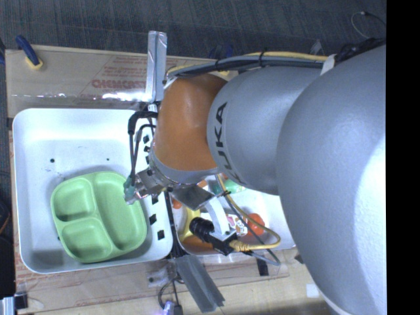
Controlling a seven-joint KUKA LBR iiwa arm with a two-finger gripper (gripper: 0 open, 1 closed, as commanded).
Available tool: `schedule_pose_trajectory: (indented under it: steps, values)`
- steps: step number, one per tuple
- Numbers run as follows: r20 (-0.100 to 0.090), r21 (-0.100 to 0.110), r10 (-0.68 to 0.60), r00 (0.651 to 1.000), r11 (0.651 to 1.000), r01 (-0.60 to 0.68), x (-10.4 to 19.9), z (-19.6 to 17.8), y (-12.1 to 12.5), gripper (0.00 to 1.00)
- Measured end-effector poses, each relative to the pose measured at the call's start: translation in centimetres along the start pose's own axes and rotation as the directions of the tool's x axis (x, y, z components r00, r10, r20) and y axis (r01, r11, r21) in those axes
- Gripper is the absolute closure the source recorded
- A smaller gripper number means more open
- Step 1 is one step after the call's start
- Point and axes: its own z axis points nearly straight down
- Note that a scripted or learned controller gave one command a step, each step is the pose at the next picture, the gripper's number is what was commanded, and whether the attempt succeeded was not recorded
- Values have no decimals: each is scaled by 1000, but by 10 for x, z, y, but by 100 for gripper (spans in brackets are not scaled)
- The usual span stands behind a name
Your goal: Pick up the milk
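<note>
Arm (275, 143) hangs over right bin (279, 245), covering its contents. Claw state: cannot tell. Milk likely a light, crushable carton; grip flat sides gently.

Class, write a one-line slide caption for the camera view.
KUKA arm reaches over the right bin; green divided tray sits in the left bin.

From my screen I see a dark grey carpet (197, 12) filling the floor beyond the bench (72, 71), whose pale wooden top runs just below it. A blue clamp (27, 51) sits at the bench's far left corner, touching its edge. Red printed lettering (118, 83) lies on the bench top, under a glossy strip that catches bright overhead light.
</note>
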Motion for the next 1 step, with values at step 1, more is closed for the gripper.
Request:
schedule_pose_trajectory:
  steps: [1]
  values:
    - [0,2,14,1000,1000,-14,25,9,10,100]
